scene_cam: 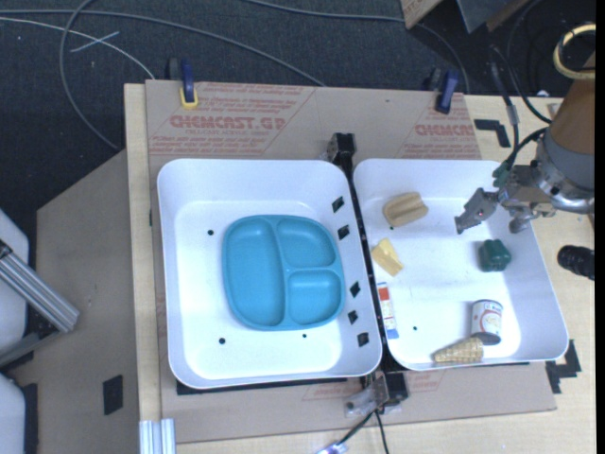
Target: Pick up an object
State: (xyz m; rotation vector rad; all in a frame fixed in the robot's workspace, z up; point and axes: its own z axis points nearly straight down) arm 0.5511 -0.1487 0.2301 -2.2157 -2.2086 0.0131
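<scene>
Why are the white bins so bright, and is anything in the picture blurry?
In the camera view, even overhead light makes the white bins look bright, with slight glare on their rims; shadows under the green object and the can are soft and short; the blue plate looks sharp, while the gripper is a little blurred.

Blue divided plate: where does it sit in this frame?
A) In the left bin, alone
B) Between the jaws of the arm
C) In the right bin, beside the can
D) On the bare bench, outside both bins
A. The blue divided plate lies flat in the left bin, while the can, the dark green object and the other small items lie in the right bin.
</scene>
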